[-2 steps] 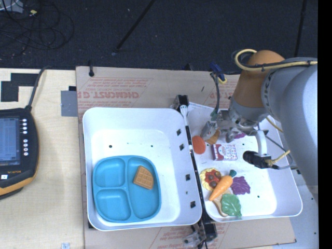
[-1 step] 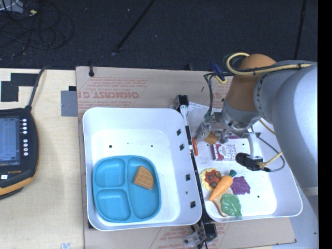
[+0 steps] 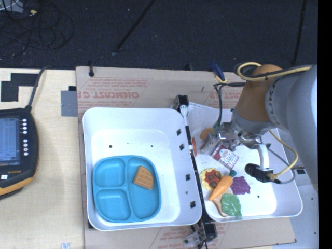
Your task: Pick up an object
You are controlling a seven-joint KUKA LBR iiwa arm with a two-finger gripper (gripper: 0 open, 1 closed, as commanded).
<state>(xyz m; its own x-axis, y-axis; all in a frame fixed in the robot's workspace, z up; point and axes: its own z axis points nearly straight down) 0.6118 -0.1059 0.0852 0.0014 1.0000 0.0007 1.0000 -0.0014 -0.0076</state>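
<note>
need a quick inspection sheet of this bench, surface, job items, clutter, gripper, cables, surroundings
surface: cardboard-covered bench bearing left bin and right bin.
job's things: toy carrot, pizza slice, purple piece, green leaf, red-and-white packet in right bin.
clutter: blue divided tray with a waffle in left bin.
grippers: gripper low over the packet; finger state unclear.
cables: yellow cable looping on the arm; black cables on the floor.
surroundings: teach pendant at left.

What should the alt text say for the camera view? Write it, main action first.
A grey robot arm with an orange band lowers its gripper into the right white bin, above toy food: a carrot, a purple piece, a green leafy piece. The left bin holds a blue divided tray with a waffle-patterned biscuit in one compartment.
</note>
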